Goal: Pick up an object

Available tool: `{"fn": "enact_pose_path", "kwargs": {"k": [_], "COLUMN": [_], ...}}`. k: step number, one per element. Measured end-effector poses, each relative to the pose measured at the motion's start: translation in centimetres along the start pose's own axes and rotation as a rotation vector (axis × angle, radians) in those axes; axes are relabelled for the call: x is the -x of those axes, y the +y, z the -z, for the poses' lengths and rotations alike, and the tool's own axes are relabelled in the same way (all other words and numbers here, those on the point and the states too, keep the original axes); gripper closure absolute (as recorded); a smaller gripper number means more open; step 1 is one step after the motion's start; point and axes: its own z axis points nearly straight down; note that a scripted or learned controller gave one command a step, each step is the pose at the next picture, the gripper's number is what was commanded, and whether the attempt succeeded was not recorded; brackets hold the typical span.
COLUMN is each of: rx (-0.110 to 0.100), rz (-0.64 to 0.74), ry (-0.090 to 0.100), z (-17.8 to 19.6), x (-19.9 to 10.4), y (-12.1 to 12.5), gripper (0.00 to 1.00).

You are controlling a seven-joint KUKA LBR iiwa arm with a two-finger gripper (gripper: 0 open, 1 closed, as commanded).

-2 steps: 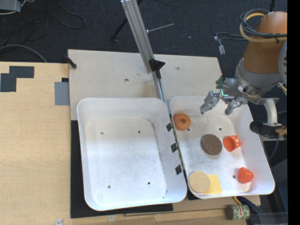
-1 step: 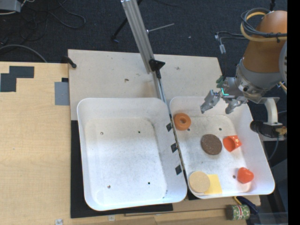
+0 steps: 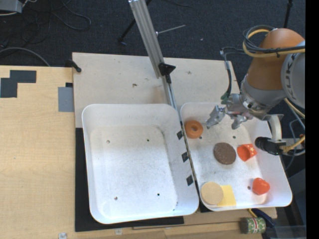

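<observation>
The right bin (image 3: 279,193) holds several small objects. An orange ring (image 3: 193,129) lies at its far left, close to the divider. A brown disc (image 3: 225,153) sits in the middle, with an orange-red piece (image 3: 245,152) just to its right. Near the front are a red piece (image 3: 260,185), a tan disc (image 3: 212,193) and a yellow square (image 3: 228,196). My gripper (image 3: 225,120) hangs over the back of this bin, to the right of the ring and behind the brown disc. Its fingers (image 3: 215,118) are spread apart with nothing between them.
The left bin (image 3: 94,133) lies beside the right one, with black clips (image 3: 185,156) along the shared edge. A slanted aluminium post (image 3: 149,39) rises behind the bins. A black cable end (image 3: 266,145) hangs over the right bin's right side. A small can (image 3: 253,225) lies on the bench front.
</observation>
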Motion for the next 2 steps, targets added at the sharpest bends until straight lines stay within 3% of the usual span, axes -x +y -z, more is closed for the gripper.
{"fn": "enact_pose_path", "kwargs": {"k": [2], "rx": [0.000], "rz": [-0.002], "ry": [0.000], "z": [-11.2], "x": [-1.0], "y": [-0.6], "gripper": [0.00]}}
